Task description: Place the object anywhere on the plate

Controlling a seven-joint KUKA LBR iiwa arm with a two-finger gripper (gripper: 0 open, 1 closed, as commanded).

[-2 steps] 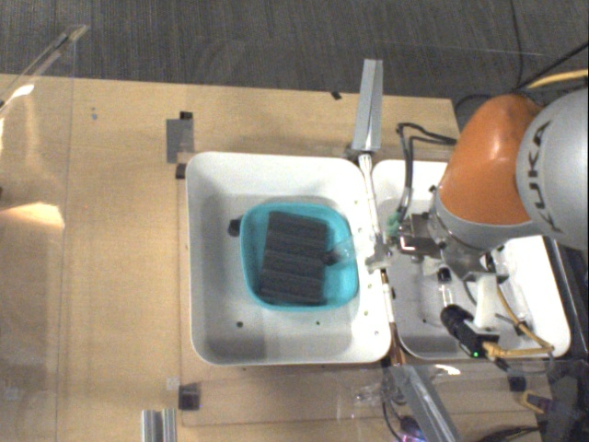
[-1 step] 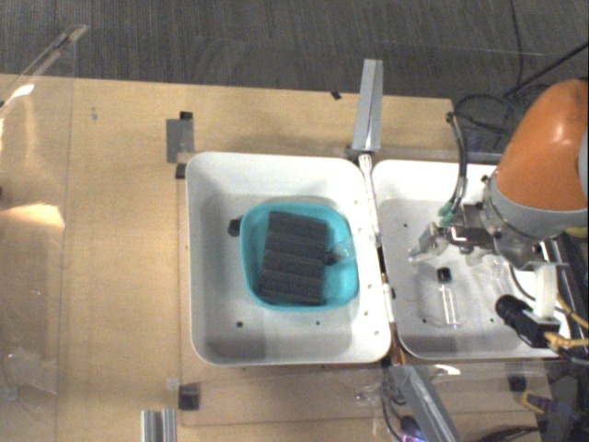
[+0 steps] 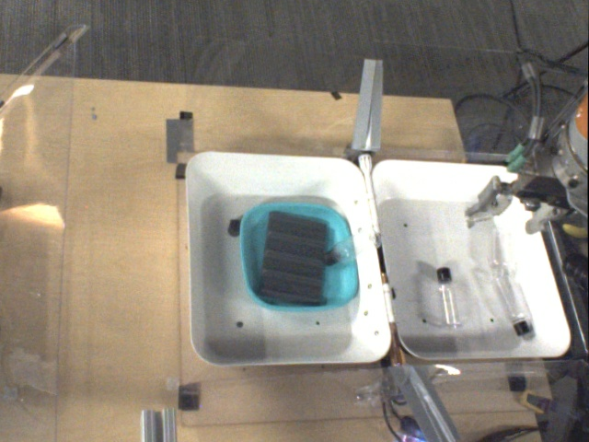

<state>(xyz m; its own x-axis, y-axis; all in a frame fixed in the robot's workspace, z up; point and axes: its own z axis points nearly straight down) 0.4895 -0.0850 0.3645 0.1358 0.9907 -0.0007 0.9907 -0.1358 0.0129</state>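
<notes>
Vial (image 3: 446, 296) lies in right bin (image 3: 552, 343), below-left of gripper (image 3: 509, 201) | plate (image 3: 345, 284) in left bin (image 3: 207, 274) | finger state: cannot tell

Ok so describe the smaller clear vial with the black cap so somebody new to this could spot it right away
Start at the right-hand white bin, the one nearest the arm. On its floor lie two clear vials; the smaller vial is the left one, near the bin's middle. It is shorter than the long vial to its right, and its black cap points away from the camera, whereas the long one's cap sits at the near end.
</notes>
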